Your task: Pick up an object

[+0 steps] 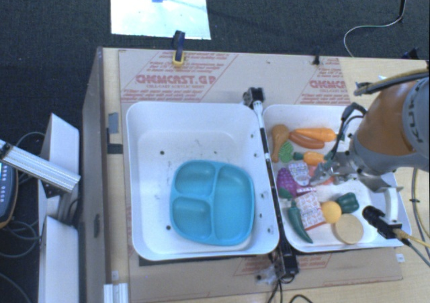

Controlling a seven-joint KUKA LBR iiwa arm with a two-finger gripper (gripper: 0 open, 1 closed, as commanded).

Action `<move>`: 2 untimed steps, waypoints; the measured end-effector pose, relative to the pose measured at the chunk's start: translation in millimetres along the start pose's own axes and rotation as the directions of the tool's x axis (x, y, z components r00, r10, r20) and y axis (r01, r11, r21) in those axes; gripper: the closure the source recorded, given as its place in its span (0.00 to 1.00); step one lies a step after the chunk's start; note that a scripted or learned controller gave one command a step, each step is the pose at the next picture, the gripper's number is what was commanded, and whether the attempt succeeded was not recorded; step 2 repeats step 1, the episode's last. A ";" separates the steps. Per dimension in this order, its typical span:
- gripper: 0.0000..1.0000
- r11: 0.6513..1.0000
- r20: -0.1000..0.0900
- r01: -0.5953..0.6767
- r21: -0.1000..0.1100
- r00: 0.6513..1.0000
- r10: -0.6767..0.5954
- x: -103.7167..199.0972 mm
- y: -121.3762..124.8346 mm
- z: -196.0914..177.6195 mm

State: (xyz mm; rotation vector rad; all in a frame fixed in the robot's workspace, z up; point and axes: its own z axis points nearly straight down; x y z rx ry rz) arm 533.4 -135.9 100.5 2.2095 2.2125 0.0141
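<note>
**Two bins, one tray, a heap of toy food**

The left bin (144, 160) holds a blue divided tray (213, 202). The right bin (306, 244) holds toy food: a purple piece (287, 179), a green pepper (297, 221), a printed packet (310, 208), an orange carrot (312, 136), a yellow lemon (330, 211) and a tan disc (349, 229). The end effector (327, 170) is low over this pile; whether it grips anything cannot be told.

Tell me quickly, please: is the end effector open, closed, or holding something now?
End effector: cannot be told. It sits low in the right bin among the toy food, too small and blurred to judge.
</note>
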 end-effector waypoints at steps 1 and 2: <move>1.00 1.000 -0.005 0.003 0.013 1.000 -0.002 87.6 37.0 -84.2; 1.00 1.000 -0.005 0.003 0.013 1.000 -0.002 87.6 37.0 -84.2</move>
